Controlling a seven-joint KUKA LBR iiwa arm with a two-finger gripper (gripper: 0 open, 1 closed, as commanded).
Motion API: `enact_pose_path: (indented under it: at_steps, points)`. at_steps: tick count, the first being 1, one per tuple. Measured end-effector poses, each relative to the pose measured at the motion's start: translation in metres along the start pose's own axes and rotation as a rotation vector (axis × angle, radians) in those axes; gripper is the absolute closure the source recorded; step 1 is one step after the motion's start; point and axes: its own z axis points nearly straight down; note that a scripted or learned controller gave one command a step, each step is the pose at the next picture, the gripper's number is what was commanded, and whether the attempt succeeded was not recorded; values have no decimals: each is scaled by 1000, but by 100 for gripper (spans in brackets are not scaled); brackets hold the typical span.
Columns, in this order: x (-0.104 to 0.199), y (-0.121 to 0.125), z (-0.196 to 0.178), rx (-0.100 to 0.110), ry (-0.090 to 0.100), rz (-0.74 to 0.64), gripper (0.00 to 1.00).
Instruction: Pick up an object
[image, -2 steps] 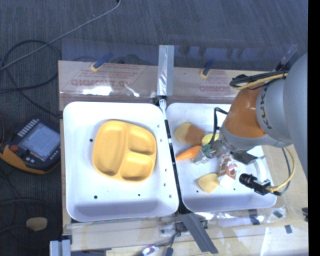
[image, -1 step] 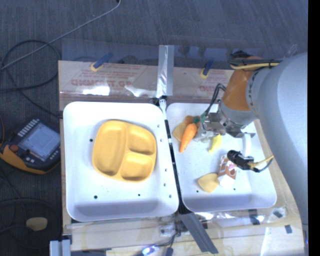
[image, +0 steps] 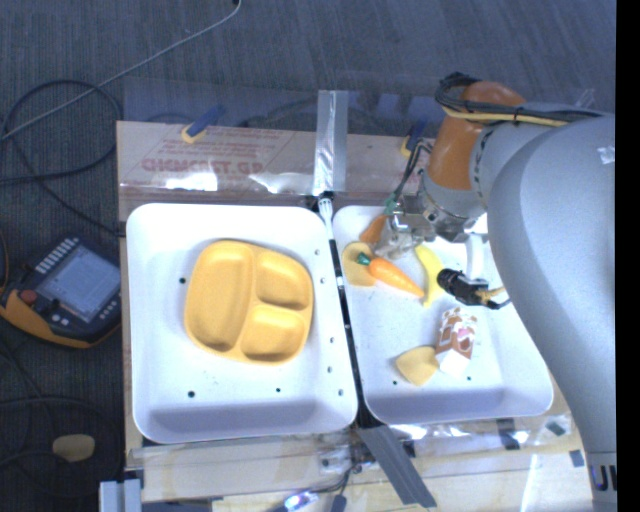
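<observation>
The pincer (image: 400, 222) sits low at the far-left corner of the right bin (image: 500, 400), just above the carrot (image: 392, 274) — can't tell whether it's open or closed, since wrist and cables mask it. The carrot lies near the bin's left wall, stem end resting on a yellow piece (image: 357, 265); a banana (image: 430, 268) lies just beside it.

Risks, as I judge them: items are crowded, so a grab could catch 2 things or nudge the carrot vs. the wall and slip off.

The arm hides the bin's right side. A small packet (image: 457, 338) and pale wedge (image: 417, 366) sit nearer the front edge. The left bin (image: 150, 400) holds a yellow tray (image: 248, 300).
</observation>
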Motion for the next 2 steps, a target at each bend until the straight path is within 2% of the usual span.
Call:
enact_pose_path:
  at_steps: [1,2]
  points:
    - [95,-4,-95,8,2,-35,100]
    - [93,-4,-94,10,0,-30,100]
